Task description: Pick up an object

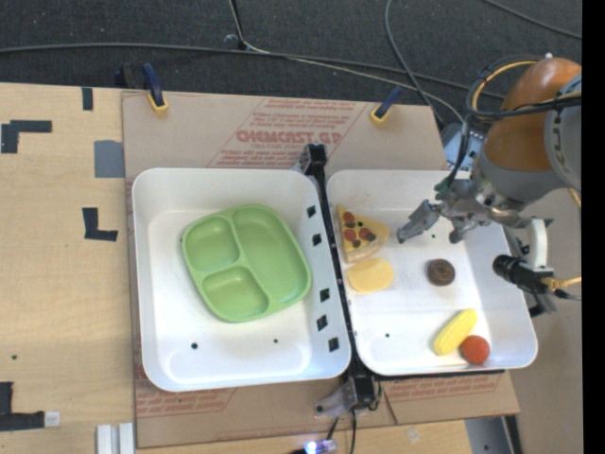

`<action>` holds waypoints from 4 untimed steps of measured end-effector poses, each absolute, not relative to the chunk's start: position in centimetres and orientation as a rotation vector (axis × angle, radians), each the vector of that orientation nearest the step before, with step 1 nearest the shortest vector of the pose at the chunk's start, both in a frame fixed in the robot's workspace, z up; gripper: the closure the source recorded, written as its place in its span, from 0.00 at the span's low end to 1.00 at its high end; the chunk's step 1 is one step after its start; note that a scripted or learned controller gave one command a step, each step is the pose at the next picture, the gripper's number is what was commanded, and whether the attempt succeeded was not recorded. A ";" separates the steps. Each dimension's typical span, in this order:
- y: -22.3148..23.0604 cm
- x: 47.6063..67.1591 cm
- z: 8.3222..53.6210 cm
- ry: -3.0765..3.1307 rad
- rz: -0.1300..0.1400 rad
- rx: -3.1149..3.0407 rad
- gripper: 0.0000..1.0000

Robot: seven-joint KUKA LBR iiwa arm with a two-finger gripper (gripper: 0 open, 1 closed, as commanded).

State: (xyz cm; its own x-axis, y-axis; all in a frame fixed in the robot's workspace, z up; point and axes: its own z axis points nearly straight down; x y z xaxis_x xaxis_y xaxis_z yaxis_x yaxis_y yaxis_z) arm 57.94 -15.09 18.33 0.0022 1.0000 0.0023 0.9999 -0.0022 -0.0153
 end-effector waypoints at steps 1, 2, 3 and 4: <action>-15.1 58.3 19.1 -2.222 0.002 -2.219 0.00; -15.4 58.1 12.7 -2.218 0.008 -2.217 0.00; -15.4 58.1 8.3 -2.225 0.001 -2.222 0.00; -15.4 58.2 9.6 -2.227 -0.001 -2.223 1.00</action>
State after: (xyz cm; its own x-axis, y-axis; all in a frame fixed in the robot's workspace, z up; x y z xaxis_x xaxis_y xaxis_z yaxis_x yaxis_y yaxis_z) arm 58.24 -15.38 9.62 -0.0021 1.0000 -0.0031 1.0000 0.0021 0.0039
